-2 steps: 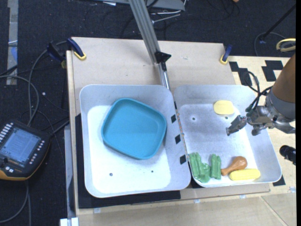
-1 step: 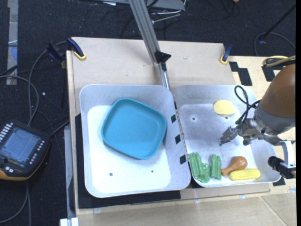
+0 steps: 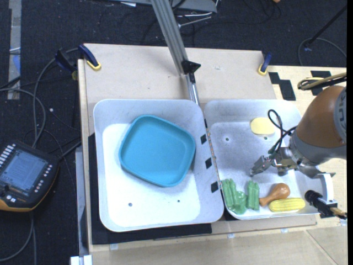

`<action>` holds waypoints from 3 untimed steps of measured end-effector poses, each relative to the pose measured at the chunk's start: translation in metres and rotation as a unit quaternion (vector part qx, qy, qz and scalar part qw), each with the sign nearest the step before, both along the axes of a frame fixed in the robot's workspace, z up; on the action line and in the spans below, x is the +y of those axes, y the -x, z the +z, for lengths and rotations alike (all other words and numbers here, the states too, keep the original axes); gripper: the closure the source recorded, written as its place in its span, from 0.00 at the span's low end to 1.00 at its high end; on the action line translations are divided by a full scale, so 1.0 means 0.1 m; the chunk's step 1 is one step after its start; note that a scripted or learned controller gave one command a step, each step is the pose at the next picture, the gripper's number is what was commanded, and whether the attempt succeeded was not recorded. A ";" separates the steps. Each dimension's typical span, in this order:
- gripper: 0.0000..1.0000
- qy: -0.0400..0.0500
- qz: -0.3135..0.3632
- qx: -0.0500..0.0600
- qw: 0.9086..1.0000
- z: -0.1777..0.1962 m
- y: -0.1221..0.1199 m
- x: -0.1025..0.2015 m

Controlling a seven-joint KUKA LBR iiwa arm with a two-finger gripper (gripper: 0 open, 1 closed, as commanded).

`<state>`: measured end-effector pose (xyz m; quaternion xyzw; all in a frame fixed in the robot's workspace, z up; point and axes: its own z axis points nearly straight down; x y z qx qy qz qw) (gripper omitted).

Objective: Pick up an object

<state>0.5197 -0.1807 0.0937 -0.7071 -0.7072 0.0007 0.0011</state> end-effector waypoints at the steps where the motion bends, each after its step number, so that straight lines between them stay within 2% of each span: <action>1: 1.00 0.001 0.000 -0.002 1.000 0.12 -0.01 0.00; 2: 1.00 0.001 0.000 -0.004 1.000 0.74 0.00 -0.03; 3: 1.00 0.001 0.000 -0.003 1.000 1.17 0.01 -0.08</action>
